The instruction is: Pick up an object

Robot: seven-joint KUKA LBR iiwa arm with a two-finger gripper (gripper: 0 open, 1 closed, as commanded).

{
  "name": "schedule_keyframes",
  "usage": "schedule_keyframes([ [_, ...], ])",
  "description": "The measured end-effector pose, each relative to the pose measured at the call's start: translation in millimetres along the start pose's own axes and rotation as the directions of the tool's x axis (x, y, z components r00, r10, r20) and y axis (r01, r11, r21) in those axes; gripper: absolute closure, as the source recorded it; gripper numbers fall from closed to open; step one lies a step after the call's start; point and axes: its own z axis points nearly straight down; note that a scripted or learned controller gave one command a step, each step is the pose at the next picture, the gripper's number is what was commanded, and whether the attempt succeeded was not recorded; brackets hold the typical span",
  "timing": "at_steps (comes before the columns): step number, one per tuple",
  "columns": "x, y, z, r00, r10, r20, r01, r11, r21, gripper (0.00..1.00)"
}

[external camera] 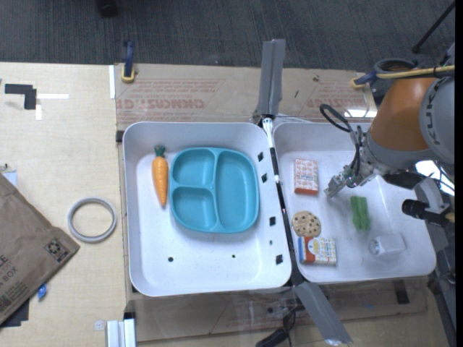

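In the right bin [412, 262] lie five loose things. A pink-and-white packet [306, 176] sits flat near the left wall, with a round cookie [307, 225] below it and a small carton [319, 251] just under that. A green block [359, 212] lies lengthwise mid-bin. A pale cup [386, 245] rests on its side nearby.
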Motion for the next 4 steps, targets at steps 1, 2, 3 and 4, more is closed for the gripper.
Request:
schedule_keyframes([
  [1, 0, 0, 0, 1.000, 0.001, 0.000, -0.001, 1.000, 0.000, 0.00],
  [2, -22, -68, 0, 1.000, -0.028, 0.000, 0.028, 1.000, 0.001, 0.00],
  [3, -22, -68, -9, 1.000, -0.025, 0.000, 0.025, 1.000, -0.001, 1.00],
  [4, -21, -107, -52, 0.991, -0.131, 0.000, 0.131, 0.991, 0.000, 1.00],
])
